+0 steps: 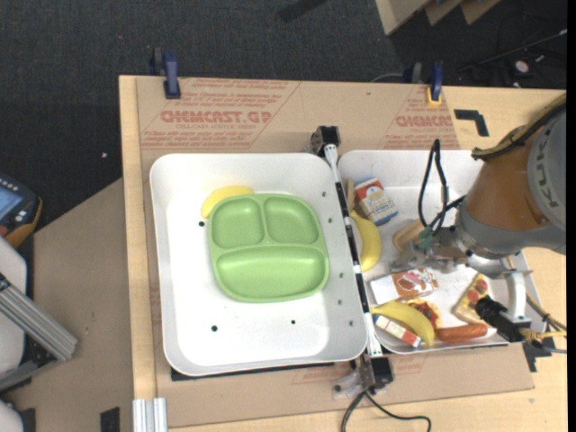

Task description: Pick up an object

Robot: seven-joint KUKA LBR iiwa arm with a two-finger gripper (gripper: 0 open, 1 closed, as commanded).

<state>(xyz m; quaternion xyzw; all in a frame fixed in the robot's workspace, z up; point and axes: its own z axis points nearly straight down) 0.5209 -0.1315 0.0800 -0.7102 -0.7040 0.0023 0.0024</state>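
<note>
The right bin (396, 162) holds a jumble of toy food. A small carton (376, 201) stands at its back left, with a banana (365, 241) lying along the left wall. A second banana (410, 317) lies at the front, beside a sausage (464, 333), a pizza slice (473, 297) and a white-and-red packet (415, 283). My gripper (430, 248) is low over the middle of this bin, just above the packet and beside a tan piece (408, 234). The wrist hides what lies under it.
In the left bin (171, 241) sits a green divided plate (266, 246) with a yellow item (225, 196) poking out from its back left corner. Black cables (436, 183) run down the arm's orange band (502, 183). Clamps (167, 68) hold the board's back edge.
</note>
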